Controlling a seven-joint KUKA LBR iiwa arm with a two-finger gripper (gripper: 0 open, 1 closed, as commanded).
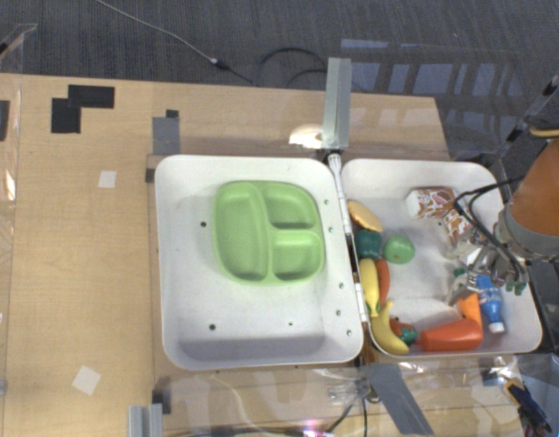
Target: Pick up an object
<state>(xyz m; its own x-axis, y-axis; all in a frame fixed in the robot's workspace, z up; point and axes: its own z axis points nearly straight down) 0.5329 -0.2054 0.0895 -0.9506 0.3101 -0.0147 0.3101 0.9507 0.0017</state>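
Observation:
The right bin (425, 176) holds several toy foods. A patterned packet (432, 202) lies at its back. A green round fruit (400, 249) sits near the middle. Along the left wall lie a yellow-brown piece (362, 215), a red pepper (382, 279) and a banana (387, 332). At the front rest an orange-red carrot (449, 336), a small orange piece (470, 307) and a blue-and-white bottle (491, 307). My gripper (476, 275) is down in the bin's right half, right behind the bottle and the orange piece. Wrist and cables hide its tips.
The left bin (184, 244) bears a green divided plate (266, 230). A metal post (337, 98) stands behind the seam between the bins. The arm's orange band (545, 198) hangs over the right bin's right rim.

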